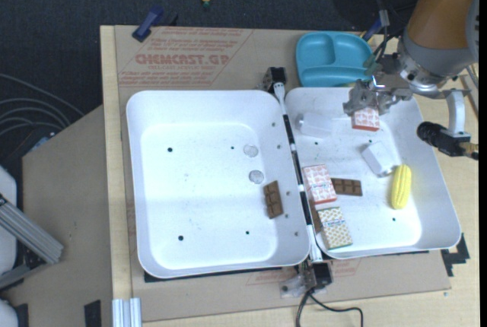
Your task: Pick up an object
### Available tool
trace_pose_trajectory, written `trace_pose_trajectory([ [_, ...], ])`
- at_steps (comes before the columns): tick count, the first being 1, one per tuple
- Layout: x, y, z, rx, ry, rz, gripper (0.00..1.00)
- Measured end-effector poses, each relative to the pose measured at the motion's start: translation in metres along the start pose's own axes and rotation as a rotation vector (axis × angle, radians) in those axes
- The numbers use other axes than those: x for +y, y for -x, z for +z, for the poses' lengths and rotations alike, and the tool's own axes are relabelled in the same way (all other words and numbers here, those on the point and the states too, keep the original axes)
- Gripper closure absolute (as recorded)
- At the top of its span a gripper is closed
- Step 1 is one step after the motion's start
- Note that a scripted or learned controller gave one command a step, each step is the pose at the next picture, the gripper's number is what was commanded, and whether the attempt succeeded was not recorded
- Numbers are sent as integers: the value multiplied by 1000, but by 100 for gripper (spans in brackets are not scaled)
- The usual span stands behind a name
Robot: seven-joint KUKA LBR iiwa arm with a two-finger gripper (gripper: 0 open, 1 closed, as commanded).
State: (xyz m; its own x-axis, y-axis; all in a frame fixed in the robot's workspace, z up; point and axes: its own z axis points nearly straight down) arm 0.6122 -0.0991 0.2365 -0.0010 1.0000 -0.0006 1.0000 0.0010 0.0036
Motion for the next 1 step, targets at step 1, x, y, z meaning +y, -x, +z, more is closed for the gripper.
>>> trace_pose_trajectory([
  [1,-55,-76,-32,2,-7,0,100],
])
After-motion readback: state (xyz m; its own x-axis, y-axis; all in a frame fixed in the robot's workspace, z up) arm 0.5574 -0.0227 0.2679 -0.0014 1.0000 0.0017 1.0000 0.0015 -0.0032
